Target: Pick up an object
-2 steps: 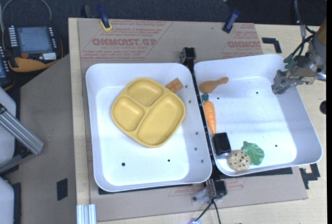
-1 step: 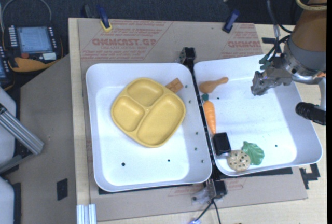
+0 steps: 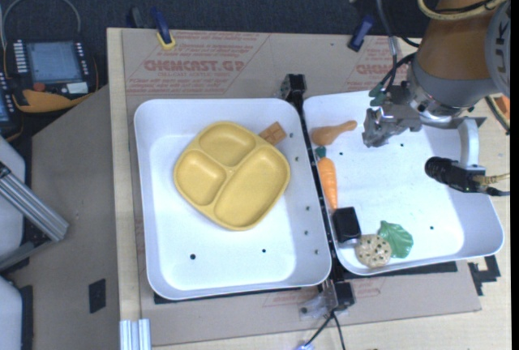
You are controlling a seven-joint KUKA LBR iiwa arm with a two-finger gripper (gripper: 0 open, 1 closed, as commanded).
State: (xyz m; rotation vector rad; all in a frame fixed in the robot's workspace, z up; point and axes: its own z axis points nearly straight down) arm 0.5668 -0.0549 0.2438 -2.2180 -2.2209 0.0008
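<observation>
Two white bins sit side by side; the gripper [image 3: 379,132] hovers over the right bin [image 3: 454,211] near a chicken drumstick [image 3: 332,132], jaw state unclear.

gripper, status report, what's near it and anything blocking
Gripper low over right bin, nothing seen held. Chicken leg just beside it, carrot below that. Cookie, lettuce, black block at near edge. Nothing blocking.

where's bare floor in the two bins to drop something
Right bin: bare floor between the carrot and the right wall, below the gripper. Its left edge is crowded: drumstick, carrot, black block, cookie, green leaf. Left bin: bare below the yellow plate.
</observation>
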